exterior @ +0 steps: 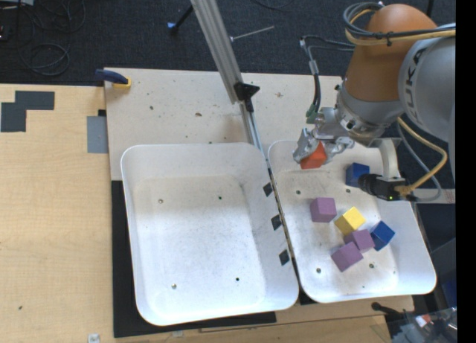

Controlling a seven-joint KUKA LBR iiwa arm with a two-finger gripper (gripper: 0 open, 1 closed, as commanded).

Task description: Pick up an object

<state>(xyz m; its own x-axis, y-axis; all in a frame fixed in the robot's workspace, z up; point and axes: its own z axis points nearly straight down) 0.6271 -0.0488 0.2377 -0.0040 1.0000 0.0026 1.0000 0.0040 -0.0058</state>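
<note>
Here, arm: the grey arm (416,74) with its orange band is seen reaching in from the right, its wrist over the far end of the right bin.
Gripper: the gripper (314,148) is closed on an orange block, which is seen between its fingers.
Orange block: the orange block (314,156) is held at the gripper's tip, above the far left part of the right bin, near the divide between the bins.
Right bin: the right bin (416,278) is set on the table beside the left one, and loose blocks are held in it.
Loose blocks: a purple block (323,209) lies near the bin's middle; a yellow block (349,220) is just beside it; two more purple blocks (346,255) and a blue block (382,234) are clustered with the yellow one toward the near side.
Second blue block: another blue block (357,173) lies at the far right of the bin, close under the arm.
Left bin: the left bin (149,185) is set on the table (171,111), touching the right bin along one edge.
Pole: a metal pole (219,40) is seen slanting over the table behind the bins.
</note>
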